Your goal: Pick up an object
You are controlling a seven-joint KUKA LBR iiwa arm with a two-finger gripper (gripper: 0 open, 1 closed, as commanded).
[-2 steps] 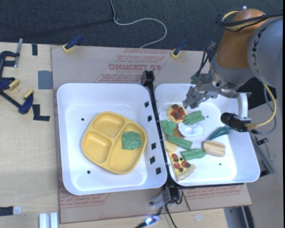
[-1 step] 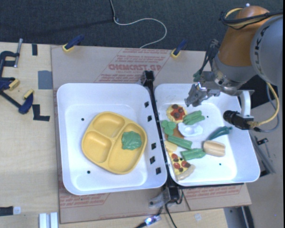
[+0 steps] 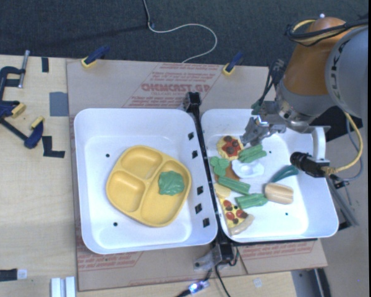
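Note:
My gripper [image 3: 252, 136] hangs over the back of the right bin [image 3: 315, 228], just above a green bean-shaped toy [image 3: 252, 154] and beside a round pizza toy [image 3: 229, 146]. The right bin also holds several toy foods: green pieces [image 3: 221, 166], a pizza slice [image 3: 235, 214], a bread roll [image 3: 279, 193], a white disc [image 3: 247, 167] and a dark teal piece [image 3: 284, 172]. I see nothing clearly between the fingers.
The left bin [image 3: 93, 166] holds a yellow divided plate [image 3: 145, 184] with a green leaf toy [image 3: 171, 182] on it. A black divider [image 3: 201, 159] runs between the bins. Clamps [image 3: 12, 113] lie on the bench at the left.

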